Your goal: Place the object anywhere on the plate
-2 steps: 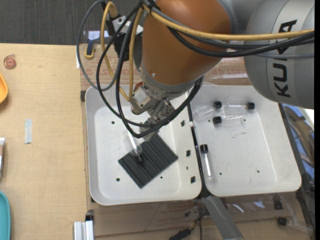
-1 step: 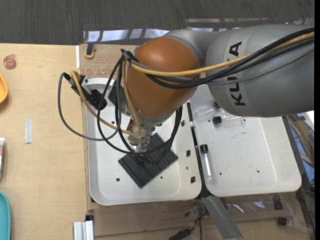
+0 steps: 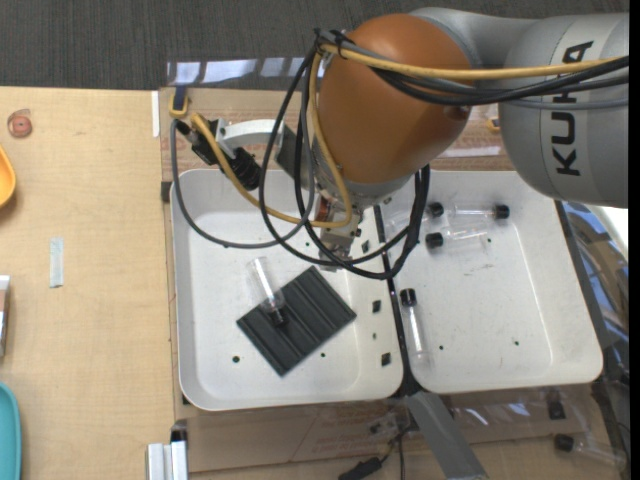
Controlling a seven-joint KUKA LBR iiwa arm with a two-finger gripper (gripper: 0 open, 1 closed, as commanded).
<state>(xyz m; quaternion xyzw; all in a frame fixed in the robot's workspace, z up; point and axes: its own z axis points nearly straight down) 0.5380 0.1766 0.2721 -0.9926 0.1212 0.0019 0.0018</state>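
I am watching the arm (image 3: 430,88) reaching in from the right and hanging over the far part of the left bin (image 3: 200,368), its orange band blocking much of my view. The gripper (image 3: 335,238) is sitting just below that band, above the bin floor, and I cannot tell how it is set. The black ribbed plate (image 3: 305,318) is lying tilted on the floor of the left bin. A clear tube (image 3: 268,288) with a dark cap is resting with its capped end on the plate's far-left part and its other end sticking off toward the far side. In the right bin (image 3: 560,358), three more tubes are lying: two (image 3: 465,223) at the far side, another (image 3: 412,323) near the divider.
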